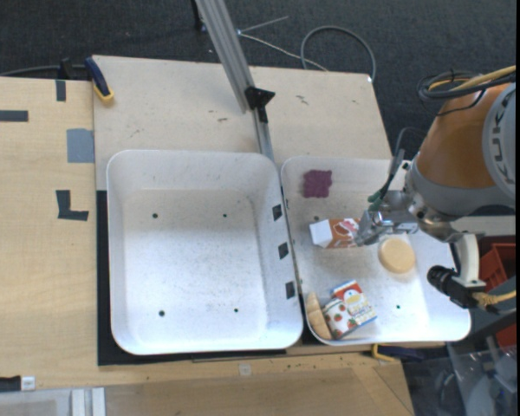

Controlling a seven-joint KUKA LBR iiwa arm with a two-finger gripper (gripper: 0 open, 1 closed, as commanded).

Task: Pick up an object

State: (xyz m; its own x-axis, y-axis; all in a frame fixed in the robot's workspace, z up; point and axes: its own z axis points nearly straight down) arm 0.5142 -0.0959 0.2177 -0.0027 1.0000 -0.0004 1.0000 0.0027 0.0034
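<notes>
**A:** Where is the arm, and what lies under it?

**B:** The grey arm (468, 159) with its orange band reaches in from the right over the right bin (442, 323); its gripper (370, 230) hangs low in the middle of that bin, right beside a small red and white packet (334, 232); the gripper's tip meets the packet's right end, or very nearly so.

**A:** Does it have hold of the packet?

**B:** I cannot tell; the end of the gripper is small and dark against the packet, and how it is set cannot be made out; nothing is plainly seen clamped in it.

**A:** What else lies in that bin?

**B:** A flat purple square (317, 183) near the far wall, well apart from the gripper; a round tan disc (398, 256) just beside the gripper on its near right side; a red and white carton with a printed face (350, 308) toward the near edge; a thin brown piece (317, 316) leaning by the carton's left side, close to the bin's left wall.

**A:** And the left bin?

**B:** The left bin (121, 232) shows a white floor with four small dark dots and fine speckling; the two bins touch along their shared wall, where a few dark clips (283, 250) sit.

**A:** Anything around the bins?

**B:** A slanted metal rail (225, 37) comes down from the top to the joint between the bins; a blue and yellow clamp (99, 78) sits at the far left corner of the wooden bench (35, 258); grey tape marks (80, 145) show on the bench's left part.
</notes>
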